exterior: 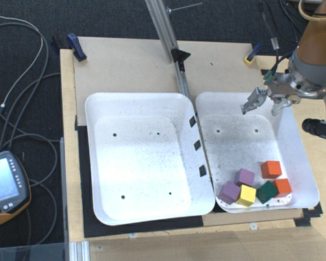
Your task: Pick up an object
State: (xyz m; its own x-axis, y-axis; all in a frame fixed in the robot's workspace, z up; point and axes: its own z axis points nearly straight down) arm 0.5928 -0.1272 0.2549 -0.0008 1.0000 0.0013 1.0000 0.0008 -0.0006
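Claw (265, 103) hovering over the far right part of the right bin (293, 140), nothing between the fingers; two fingers visibly apart, one (254, 100) angled toward the bin's middle, the other (277, 107) near the right wall. Grey arm with orange band (315, 42) entering from the right, above the bin's far corner. All blocks clustered in the near right corner of the right bin, well apart from the claw: orange block (270, 169) farthest back, second orange block (283, 186) against the near right wall, green block (267, 191) just beside it, yellow block (247, 195) touching the green one's left, purple block (244, 176) behind the yellow, second purple block (229, 192) at the cluster's left end. Left bin (98, 145) beside it, speckled floor. Both bins on the bench (125, 64), blue clamp (76, 46) at its far left corner. Metal rail (163, 26) slanting down to the gap between bins. Handheld pendant (5, 186) on the floor at left, cables (16, 64) around it.
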